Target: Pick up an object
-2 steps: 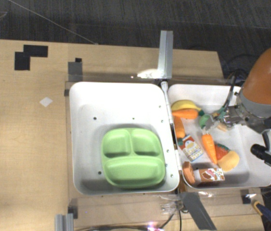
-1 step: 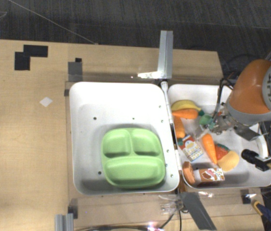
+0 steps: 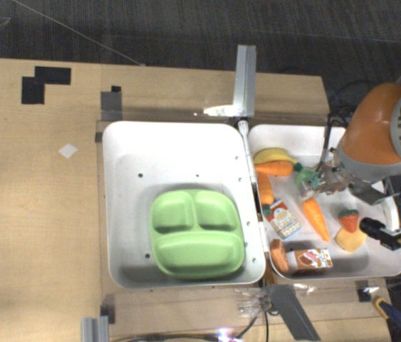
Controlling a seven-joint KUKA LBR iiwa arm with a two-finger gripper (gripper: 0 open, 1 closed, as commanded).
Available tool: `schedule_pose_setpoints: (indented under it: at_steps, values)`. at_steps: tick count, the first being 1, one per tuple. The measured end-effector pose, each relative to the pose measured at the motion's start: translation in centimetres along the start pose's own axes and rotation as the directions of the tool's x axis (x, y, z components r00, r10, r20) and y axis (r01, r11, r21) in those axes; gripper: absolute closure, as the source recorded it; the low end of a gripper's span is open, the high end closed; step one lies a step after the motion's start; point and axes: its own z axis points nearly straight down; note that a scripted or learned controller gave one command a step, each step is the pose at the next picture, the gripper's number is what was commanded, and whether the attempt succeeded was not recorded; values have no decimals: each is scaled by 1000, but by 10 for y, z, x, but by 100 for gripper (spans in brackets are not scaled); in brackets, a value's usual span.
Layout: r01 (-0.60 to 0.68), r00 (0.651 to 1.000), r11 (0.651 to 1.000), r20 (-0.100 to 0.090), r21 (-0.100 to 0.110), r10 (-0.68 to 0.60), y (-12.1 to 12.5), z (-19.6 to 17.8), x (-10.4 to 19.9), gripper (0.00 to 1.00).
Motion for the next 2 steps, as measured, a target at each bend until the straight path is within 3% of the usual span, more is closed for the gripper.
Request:
schedule_pose_setpoints:
  at_steps: [1, 2]
  values:
    - [-335, 942, 942, 3, -8, 335, 49, 16, -3, 100]
    - [-365, 931, 931, 1, 6, 365, 89, -78, 41, 100]
